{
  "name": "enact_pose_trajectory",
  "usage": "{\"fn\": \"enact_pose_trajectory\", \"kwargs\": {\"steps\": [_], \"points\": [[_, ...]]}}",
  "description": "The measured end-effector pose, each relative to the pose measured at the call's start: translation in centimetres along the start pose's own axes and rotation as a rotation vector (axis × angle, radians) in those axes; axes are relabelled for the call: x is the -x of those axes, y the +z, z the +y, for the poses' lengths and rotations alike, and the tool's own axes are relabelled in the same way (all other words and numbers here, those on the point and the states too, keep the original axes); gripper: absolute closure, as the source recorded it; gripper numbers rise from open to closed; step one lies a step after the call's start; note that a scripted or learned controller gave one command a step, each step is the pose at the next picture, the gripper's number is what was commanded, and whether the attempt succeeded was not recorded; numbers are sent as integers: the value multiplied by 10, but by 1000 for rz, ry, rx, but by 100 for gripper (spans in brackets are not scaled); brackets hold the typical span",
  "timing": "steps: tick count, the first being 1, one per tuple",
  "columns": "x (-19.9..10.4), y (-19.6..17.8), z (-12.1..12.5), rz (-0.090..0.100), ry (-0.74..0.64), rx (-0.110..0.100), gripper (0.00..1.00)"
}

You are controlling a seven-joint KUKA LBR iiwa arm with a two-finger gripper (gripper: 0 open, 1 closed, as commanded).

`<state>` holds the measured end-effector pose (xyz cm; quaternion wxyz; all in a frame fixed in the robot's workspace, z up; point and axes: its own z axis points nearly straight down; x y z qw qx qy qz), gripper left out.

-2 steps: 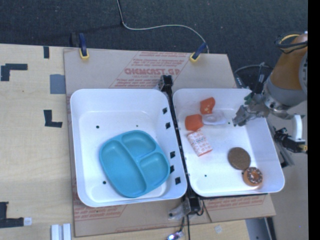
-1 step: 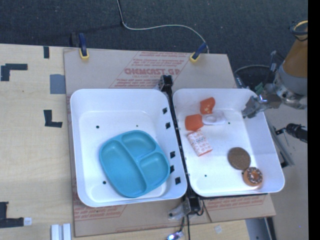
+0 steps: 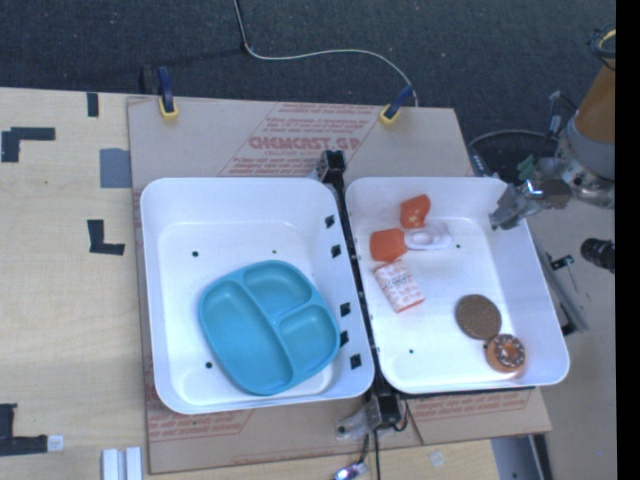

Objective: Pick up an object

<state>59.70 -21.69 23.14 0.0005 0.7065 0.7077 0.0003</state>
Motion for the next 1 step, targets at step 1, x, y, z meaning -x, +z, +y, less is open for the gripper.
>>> {"fn": "enact_pose_trajectory", "kwargs": {"steps": [1], "points": [[-65,1,4,2,-5,-2,100]]}}
